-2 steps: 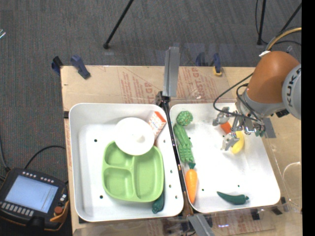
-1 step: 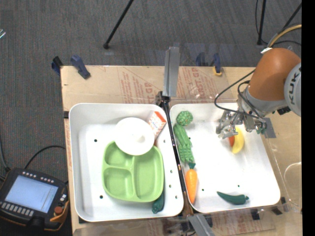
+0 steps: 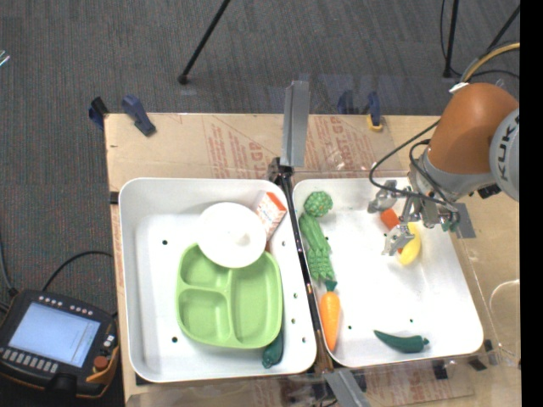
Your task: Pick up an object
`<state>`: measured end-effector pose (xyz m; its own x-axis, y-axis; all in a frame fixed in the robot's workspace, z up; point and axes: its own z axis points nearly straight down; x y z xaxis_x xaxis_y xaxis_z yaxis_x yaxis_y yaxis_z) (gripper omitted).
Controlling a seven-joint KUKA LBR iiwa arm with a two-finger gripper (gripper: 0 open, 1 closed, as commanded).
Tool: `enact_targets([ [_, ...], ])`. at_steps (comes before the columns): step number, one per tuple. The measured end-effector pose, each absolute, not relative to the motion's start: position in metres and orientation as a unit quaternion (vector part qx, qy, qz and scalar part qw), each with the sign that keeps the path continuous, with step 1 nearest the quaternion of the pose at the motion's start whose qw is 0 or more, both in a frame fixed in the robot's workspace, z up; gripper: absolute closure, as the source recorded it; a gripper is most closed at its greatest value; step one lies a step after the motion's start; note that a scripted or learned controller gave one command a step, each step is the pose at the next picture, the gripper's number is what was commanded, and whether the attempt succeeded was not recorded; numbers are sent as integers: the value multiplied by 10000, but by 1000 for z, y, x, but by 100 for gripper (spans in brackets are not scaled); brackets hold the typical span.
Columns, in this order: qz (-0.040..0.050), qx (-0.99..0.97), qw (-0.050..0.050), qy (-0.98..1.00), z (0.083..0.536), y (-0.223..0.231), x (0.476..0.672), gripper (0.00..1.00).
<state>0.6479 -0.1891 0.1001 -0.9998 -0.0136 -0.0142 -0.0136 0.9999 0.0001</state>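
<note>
So the approach step is what's in hand here, nothing looks lifted yet. The gripper (image 3: 400, 231) is parked low over the right bin (image 3: 441, 308), right at a yellow banana-shaped toy (image 3: 411, 249) with a small orange-red piece (image 3: 389, 219) just beside it. Whether anything is clamped or the tool is spread open can't be told from this angle, too much metal clutter in the way.

Other candidates are sitting along the bin's left wall: a green leafy toy (image 3: 316, 236), a carrot (image 3: 330, 314), and a dark green pepper (image 3: 402, 340) near the front edge.

Next move is judged to need a clean descent centred on the yellow toy, then a close and a straight lift, since the orange-red piece could easily get nudged
</note>
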Motion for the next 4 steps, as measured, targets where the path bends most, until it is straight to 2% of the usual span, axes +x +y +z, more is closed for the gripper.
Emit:
enact_targets([
  [1, 5, -239, 14, 9997, 88, -210, 634, 0],
  [2, 8, -156, 27, 9999, 89, -191, 646, 0],
  [3, 7, -161, 58, 9999, 101, -190, 648, 100],
  [4, 8, -162, 52, 9999, 100, -190, 648, 0],
])
